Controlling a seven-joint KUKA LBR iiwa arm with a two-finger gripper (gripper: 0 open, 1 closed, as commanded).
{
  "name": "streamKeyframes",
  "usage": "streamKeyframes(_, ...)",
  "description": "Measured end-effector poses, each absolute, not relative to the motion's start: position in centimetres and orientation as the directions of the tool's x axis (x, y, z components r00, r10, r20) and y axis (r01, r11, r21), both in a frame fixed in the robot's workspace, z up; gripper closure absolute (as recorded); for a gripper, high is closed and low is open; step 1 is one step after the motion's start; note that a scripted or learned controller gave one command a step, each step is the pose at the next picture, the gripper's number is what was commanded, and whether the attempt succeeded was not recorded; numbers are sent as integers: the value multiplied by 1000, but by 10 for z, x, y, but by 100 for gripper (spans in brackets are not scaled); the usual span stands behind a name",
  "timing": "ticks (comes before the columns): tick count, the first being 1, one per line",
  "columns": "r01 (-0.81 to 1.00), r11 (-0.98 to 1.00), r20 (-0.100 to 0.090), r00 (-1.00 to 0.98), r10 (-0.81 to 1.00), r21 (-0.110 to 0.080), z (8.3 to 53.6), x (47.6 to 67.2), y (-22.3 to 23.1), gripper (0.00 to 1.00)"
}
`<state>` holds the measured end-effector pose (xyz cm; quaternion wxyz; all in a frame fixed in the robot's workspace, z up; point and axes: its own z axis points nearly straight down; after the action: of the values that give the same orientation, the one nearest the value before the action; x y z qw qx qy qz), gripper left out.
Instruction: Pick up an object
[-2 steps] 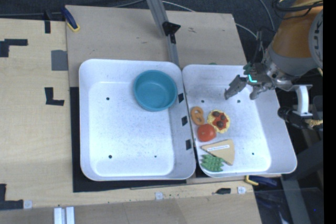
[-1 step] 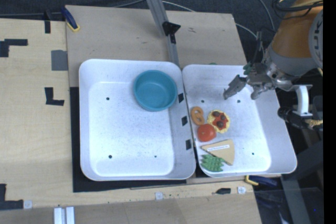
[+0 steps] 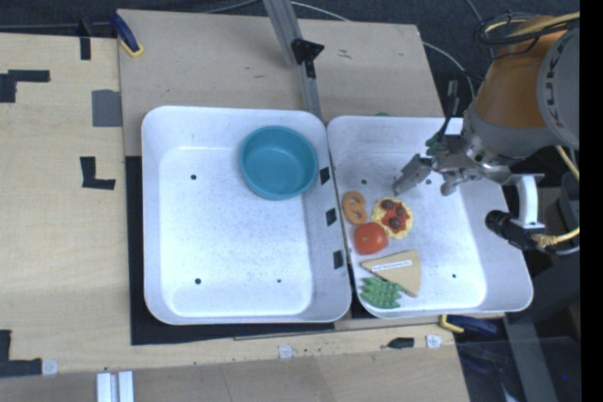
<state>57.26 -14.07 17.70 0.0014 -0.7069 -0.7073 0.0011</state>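
My gripper hangs over the right bin, fingers spread open with nothing between them. Just below and left of it lie a small pizza-like toy, a pretzel, a red tomato, a sandwich wedge and a green leafy piece. The nearest fingertip stands a little above the pizza toy, apart from it. A blue bowl sits in the left bin near its far right corner.
A grey metal pole slants down from the top to the gap between the bins. Cables loop behind the right bin. The arm's orange band is at the right. Bare white floor fills the left bin's near half.
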Motion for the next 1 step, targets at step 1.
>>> streamKeyframes(1, 1000, 1, 1, -1, 1000, -6, 122, 578, -133, 0)
